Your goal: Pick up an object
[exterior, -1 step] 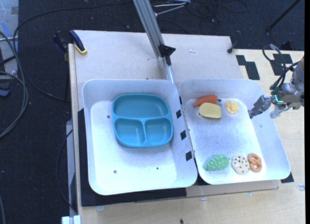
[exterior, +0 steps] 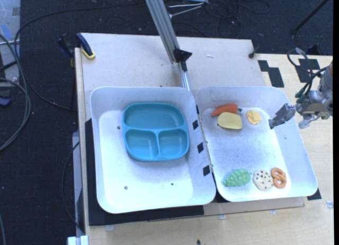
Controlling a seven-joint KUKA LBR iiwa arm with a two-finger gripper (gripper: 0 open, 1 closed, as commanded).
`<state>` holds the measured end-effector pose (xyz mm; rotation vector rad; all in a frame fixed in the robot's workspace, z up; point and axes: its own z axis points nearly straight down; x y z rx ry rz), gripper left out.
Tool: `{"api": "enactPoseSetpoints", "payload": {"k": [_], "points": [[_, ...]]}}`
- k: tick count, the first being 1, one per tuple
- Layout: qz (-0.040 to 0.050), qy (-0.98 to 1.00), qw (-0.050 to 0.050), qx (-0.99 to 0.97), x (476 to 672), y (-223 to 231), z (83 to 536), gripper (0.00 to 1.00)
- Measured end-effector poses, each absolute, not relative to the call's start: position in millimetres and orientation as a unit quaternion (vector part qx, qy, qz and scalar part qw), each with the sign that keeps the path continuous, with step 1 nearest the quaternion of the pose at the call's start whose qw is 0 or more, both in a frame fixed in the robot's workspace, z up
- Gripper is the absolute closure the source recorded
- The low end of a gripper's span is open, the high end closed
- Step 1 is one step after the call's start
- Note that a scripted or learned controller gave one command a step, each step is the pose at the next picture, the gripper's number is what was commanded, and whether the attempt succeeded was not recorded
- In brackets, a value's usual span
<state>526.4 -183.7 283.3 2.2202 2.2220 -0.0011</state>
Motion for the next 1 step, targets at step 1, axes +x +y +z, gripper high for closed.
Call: {"api": "enactPoseSetpoints", "payload": {"k": [1], "points": [[-0.0013,0.707,-0.002,0.707,528.4,-183.6,219.6,0.0]]}}
